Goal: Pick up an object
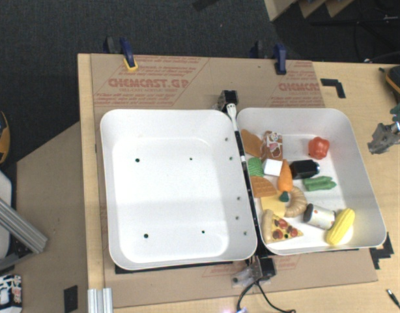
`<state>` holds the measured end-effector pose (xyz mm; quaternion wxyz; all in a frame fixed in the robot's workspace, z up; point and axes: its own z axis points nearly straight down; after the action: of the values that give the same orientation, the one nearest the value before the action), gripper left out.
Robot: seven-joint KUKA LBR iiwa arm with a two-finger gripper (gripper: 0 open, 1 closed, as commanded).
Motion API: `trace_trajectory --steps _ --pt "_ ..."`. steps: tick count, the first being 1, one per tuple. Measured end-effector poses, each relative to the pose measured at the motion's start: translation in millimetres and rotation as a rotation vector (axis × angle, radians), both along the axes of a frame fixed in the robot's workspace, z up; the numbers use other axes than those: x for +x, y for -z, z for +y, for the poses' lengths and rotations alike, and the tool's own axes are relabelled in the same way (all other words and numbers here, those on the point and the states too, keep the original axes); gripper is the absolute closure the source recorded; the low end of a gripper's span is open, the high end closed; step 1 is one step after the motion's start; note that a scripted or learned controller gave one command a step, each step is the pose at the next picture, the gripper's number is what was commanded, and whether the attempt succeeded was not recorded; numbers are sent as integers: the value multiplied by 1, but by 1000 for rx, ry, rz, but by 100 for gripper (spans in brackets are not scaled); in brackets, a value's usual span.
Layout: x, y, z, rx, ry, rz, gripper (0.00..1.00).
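Note:
The right white bin [356, 168] holds several toy foods. Among them are a red tomato [318, 147], a black piece [303, 169], a green pea pod [319, 183], an orange carrot [286, 176], a pizza slice [281, 228], a yellow corn cob [341, 227] and a white bottle [318, 216]. They crowd the bin's left and front parts. My grey gripper [384, 135] hangs at the view's right edge, outside the bin's right wall, about level with the tomato. Nothing is seen held in it.
The left white bin [167, 188] sits beside the right one, with a black hinge strip [242, 168] between them. Both rest on a cardboard sheet [187, 77] held by blue clamps [129, 54] at the back. Cables run out at the front [258, 272].

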<state>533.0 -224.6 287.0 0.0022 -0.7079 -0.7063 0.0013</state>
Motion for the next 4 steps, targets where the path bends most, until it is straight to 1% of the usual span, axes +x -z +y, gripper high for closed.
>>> trace_trajectory --steps 1,2,3,4 --pt "4 -259 0 -11 -4 -26 100" --pt "-33 -108 79 6 -8 11 100" --pt "-16 26 158 4 -11 9 100" --pt "18 -97 194 -1 -9 -22 100"
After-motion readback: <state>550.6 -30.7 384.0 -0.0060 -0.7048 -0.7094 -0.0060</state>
